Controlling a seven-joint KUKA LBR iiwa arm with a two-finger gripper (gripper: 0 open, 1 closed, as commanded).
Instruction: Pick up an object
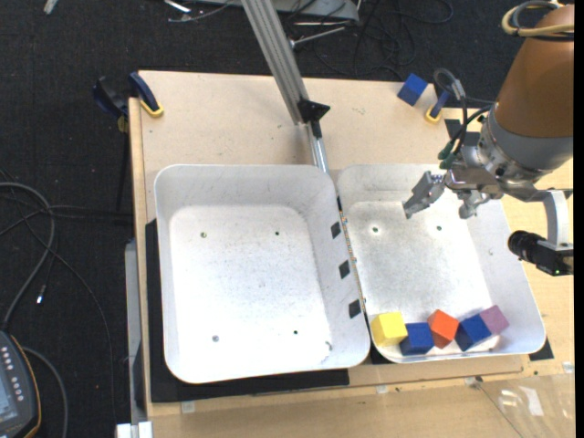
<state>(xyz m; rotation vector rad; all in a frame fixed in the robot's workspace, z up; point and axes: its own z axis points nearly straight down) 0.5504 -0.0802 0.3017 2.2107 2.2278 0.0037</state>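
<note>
The arm comes in over the far right part of the right bin (383, 182), its orange band above the grey wrist. The gripper (446, 199) hangs over the far end of that bin with its two fingers spread wide apart, one finger (422, 195) angled toward the left bin (182, 179), the other on the side away from it. Nothing sits between the fingers.

The blocks are all bunched along the near wall of the right bin, well apart from the gripper, with a stretch of bare bin floor between them and it. Starting from the side next to the left bin, there is a yellow block (389, 327), then a blue block (418, 338) just beside it, then an orange block (443, 326), a second blue block (473, 330), and a purple block (494, 318) at the end farthest from the left bin. They sit close together, neighbours touching or nearly so.

Both bins rest side by side on the desk (228, 117). Another small blue block (413, 88) lies on the desk beyond the right bin's far wall, outside both bins, near a clamp (444, 91) at the desk's edge.
</note>
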